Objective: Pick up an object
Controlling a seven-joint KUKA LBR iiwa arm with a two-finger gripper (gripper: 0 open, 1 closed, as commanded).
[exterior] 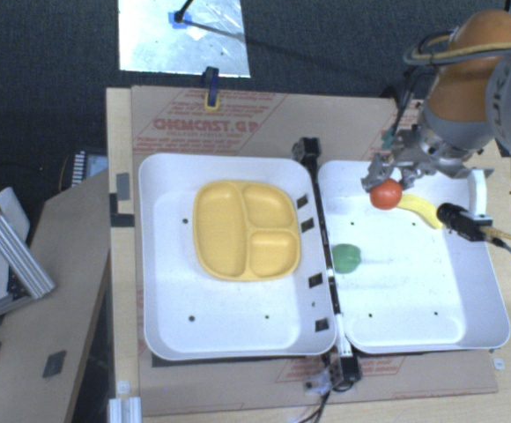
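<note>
The end effector (pixel 388 173) hangs over the far part of the right-hand shallow white plastic bin (pixel 432 324), and a small round red-orange ball-like object (pixel 385 196) sits directly beneath its tip, so close that the two appear to touch. Whether the object is actually gripped, or how the end effector is set, cannot be told from this slanted view, since metal linkage hides that part. Just beside the end effector, toward the arm's side, lies a small yellow banana-shaped toy (pixel 419 210), its near end almost against the red object. Below the end effector and toward the bins' shared divider rests a small flat green rounded piece (pixel 346 257), well apart from the other two. Far across from the end effector, in the left-hand shallow white bin (pixel 163 324), lies a yellow three-compartment plastic tray (pixel 245 230). The red object looks light, smooth and rigid, probably hollow plastic play food; as a judgement, its round shape would make it liable to roll or squirt out of a pinch that lands off centre. The best hold would be across its widest part, from directly above, squarely centred, and clear of the banana toy so that is not nudged or caught.
</note>
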